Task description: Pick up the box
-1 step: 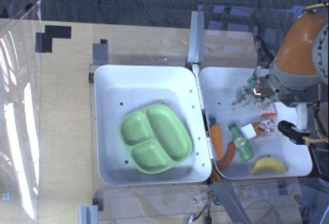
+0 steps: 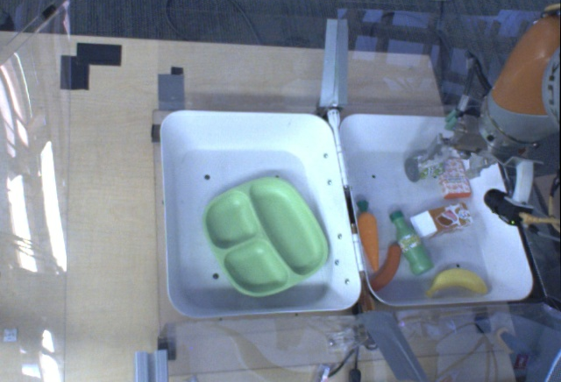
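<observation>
The grey two-finger gripper (image 2: 443, 152) hangs low in the right bin's far right part, just above or touching a small carton; glare and clutter hide how it stands, so I cannot tell whether it has hold of anything.

From the left: the shallow white plastic left bin (image 2: 184, 196) holds a glossy, light-green moulded plate with 3 compartments (image 2: 266, 236), set at an angle. The matching right bin (image 2: 517, 284) holds, along its left wall, a smooth orange carrot (image 2: 368, 236), a reddish-brown sausage (image 2: 387, 264) curved at the carrot's tip, and a green plastic bottle (image 2: 411, 244) lying against the sausage. Just beside the bottle lies the task's thing, a small flat white-and-orange printed cardboard box (image 2: 443, 219). A yellow banana (image 2: 457, 283) lies near the front wall.

By my judgement the approach is in hand. If that box is the target, the next move calls for aligning over its flat face, clear of the bottle.
</observation>
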Robot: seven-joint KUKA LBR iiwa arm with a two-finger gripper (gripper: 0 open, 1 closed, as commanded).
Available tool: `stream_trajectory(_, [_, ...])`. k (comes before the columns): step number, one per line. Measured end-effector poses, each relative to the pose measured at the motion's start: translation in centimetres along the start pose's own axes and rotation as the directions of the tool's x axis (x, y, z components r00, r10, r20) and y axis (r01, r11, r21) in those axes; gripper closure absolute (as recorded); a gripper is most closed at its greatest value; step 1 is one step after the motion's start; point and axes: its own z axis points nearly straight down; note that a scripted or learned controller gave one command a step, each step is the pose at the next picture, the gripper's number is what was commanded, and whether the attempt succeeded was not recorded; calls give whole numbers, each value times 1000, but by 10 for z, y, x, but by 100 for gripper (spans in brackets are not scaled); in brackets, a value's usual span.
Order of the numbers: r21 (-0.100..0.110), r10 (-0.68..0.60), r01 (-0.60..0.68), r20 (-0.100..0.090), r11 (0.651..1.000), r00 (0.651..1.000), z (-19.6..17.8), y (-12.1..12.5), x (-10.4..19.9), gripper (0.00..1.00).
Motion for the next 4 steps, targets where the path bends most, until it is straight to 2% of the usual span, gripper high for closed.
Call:
stream_trajectory(1, [-30,18,-18,0,999,1000,32,16,-17,0])
stream_trajectory(2, [-48,45,-46,-12,998,999,41,7,-20,0])
stream_trajectory(3, [-50,-143,143,3,988,990,40,32,-20,0])
stream_trajectory(4, [-48,-250,250,12,967,968,41,18,-25,0])
